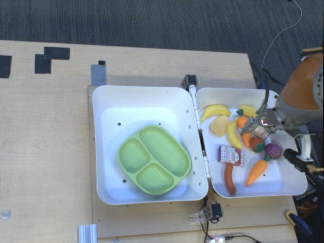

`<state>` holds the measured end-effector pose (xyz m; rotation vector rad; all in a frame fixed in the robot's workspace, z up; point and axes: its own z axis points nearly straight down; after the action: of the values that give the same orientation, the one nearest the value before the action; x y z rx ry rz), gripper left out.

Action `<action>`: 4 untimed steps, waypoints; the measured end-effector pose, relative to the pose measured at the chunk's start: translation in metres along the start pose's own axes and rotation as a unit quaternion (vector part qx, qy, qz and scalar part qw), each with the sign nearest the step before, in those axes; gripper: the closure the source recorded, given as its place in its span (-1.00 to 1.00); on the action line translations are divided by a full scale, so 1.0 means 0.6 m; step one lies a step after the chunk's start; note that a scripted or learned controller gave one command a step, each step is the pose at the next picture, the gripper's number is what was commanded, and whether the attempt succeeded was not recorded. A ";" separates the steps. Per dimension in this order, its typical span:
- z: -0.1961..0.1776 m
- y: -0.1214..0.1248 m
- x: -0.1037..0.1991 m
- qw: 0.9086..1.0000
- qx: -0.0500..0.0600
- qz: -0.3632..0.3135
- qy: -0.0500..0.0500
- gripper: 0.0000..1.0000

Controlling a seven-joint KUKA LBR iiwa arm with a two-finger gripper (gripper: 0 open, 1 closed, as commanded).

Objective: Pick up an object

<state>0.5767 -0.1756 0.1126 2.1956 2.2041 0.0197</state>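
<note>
We see the gripper (254, 129) low in the right bin (288, 186), coming in from 3 o'clock below the arm (304, 87) with its orange band. Whether its fingers are spread or pressed together, we cannot tell; the metal parts blur into the toys around them, and nothing is clearly pinched between them.

No 1 object is named, so we judge the nearest candidates. Just at the gripper's 6 o'clock lies a small orange piece (247, 140) beside a green one (259, 147), and a purple round toy (273, 150) sits near at 5 o'clock. The carrot (257, 170) lies farther at 6 o'clock, its long axis running from 1 o'clock down to 7 o'clock, leafy end up. A banana (233, 135) lies close at 9 o'clock, its length running roughly 12 to 6. For a long toy, the jaws should close across the short width.

Farther off in the same bin are a second banana (216, 111) at 10 o'clock, a pale yellow rounded slice (219, 126), a small printed carton (230, 155) and a reddish sausage (230, 179), lying 12 to 6. All look like smooth, hard plastic play food, likely slippery on curved sides.

The left bin (109, 110) holds a matte green divided plate (154, 159) with 3 compartments, well apart from the gripper.
</note>
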 end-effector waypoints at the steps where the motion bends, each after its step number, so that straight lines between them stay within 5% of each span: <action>1: 0.038 -0.132 0.100 1.000 0.011 0.001 0.006 -1.00; 2: 0.018 -0.127 0.100 1.000 0.008 0.000 0.006 1.00; 3: 0.019 -0.128 0.100 1.000 0.008 0.000 0.006 -1.00; 4: 0.035 -0.145 0.152 1.000 0.009 0.001 0.004 -1.00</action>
<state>0.4901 -0.0849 0.0876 2.2113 2.2136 0.0092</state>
